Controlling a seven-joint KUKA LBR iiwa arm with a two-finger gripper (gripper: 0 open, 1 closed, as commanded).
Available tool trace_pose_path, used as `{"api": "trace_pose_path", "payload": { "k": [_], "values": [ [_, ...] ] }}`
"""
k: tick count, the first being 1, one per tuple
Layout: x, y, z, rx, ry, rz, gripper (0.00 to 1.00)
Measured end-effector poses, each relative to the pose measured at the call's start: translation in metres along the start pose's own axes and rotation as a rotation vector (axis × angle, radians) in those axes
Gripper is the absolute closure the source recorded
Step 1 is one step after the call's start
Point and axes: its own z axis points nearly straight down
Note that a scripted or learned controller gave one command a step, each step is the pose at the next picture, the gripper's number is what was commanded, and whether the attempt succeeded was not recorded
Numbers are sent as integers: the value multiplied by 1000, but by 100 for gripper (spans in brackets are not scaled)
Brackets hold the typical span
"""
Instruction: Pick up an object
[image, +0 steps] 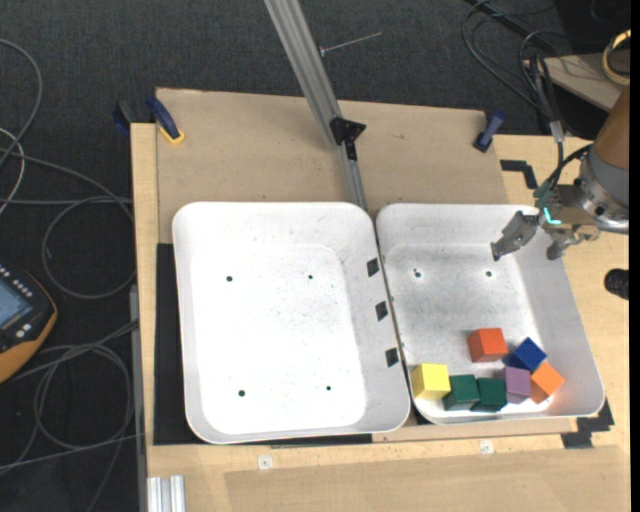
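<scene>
Seven small blocks cluster at the near edge of the right bin (560, 300): a yellow block (432, 379), two green blocks (463, 390) (490, 392) side by side, a purple block (517, 381), an orange block (547, 379) in the corner, a blue block (527, 354) and a red-orange block (487, 343) just behind them. At the bin's far right rim hangs the gripper (531, 239), fingers spread apart and grasping nothing, well apart from the blocks. Beside it on the left lies the left bin (200, 230). Both bins sit on a wooden bench (250, 150).
</scene>
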Motion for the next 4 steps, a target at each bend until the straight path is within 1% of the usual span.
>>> {"api": "trace_pose_path", "payload": {
  "k": [1,2,3,4],
  "values": [
    [-6,3,45,5,0,1,0],
    [-13,-1,91,6,0,1,0],
    [-12,-2,144,6,1,1,0],
    [-12,0,130,-3,0,0,100]
  ]
}}
